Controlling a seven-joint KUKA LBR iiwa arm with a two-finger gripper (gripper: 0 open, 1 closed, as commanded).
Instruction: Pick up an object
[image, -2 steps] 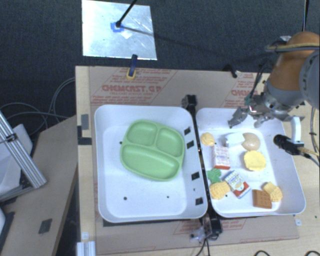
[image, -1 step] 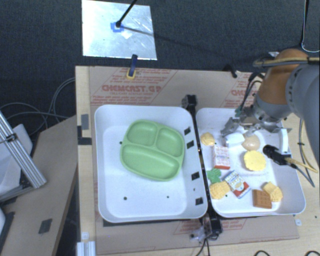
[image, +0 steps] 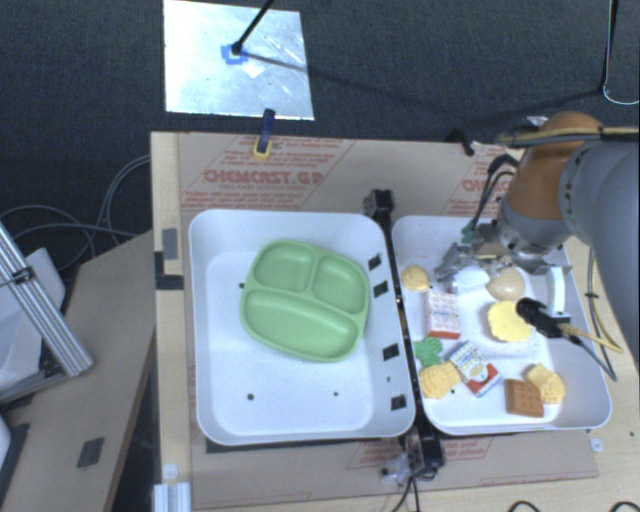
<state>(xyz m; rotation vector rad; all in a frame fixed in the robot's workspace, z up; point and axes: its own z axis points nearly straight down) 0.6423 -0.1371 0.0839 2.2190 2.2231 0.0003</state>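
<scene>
We see the gripper (image: 455, 262) low over the far part of the right bin (image: 580, 410), its metal fingers (image: 447, 268) slightly apart with nothing between them. Just in front of the fingertips, on the side toward the left bin (image: 215, 400), lies a small yellowish piece (image: 415, 277), close to them though we cannot tell whether it touches. Nearer the camera from the fingers lies a red-and-white packet (image: 443, 314), apart from them. On the arm's side of the fingers sit a pale egg-shaped item (image: 506, 284) and a yellow round piece (image: 508, 322). Well away from the fingers, the green divided plate (image: 305, 300) rests in the left bin.
</scene>
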